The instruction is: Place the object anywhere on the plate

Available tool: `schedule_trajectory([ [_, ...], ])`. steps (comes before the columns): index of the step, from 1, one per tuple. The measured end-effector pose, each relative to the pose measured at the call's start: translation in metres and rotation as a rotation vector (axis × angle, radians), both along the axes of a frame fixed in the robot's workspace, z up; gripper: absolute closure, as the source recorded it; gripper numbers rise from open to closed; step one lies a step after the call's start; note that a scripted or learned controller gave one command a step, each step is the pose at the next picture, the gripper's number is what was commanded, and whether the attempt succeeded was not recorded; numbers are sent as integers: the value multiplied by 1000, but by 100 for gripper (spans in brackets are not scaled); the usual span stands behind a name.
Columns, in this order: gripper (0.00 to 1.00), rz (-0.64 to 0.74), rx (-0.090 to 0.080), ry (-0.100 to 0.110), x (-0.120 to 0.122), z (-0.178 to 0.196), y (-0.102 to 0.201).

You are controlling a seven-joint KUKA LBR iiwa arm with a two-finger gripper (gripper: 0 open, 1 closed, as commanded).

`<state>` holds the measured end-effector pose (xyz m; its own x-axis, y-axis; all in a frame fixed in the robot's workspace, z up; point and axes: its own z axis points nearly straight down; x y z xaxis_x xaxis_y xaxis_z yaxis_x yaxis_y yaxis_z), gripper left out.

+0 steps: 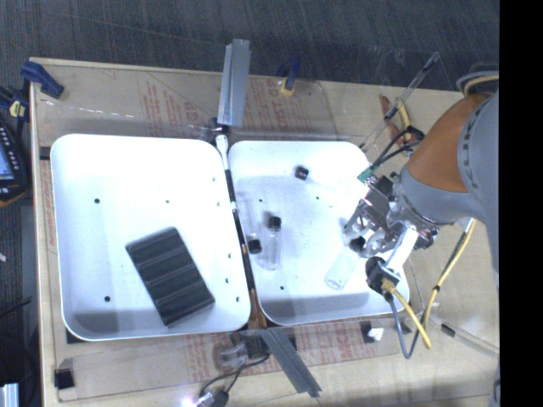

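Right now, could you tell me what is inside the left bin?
A dark ribbed plate lies tilted in the left bin, toward its near side. Whatever lies beneath the plate is covered.

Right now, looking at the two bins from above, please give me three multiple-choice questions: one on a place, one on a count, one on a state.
1. Where does the dark ribbed plate lie?
A. in the left bin
B. in the right bin
C. on the bench outside the bins

2. How many white bins stand on the bench?
A. one
B. two
C. three

3. How does the clear bottle rest?
A. hanging on the bin's wall
B. lying on the bin's floor
C. resting on the plate

Answers:
1 A, the plate sits on the left bin floor.
2 B, the left bin and right bin stand side by side.
3 B, it lies in the right bin, near the gripper.
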<state>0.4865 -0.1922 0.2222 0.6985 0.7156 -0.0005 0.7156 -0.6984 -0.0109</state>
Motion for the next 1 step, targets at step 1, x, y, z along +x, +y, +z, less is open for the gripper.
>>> schedule_trajectory([
  [1,100,-31,-5,-1,7,8,122],
])
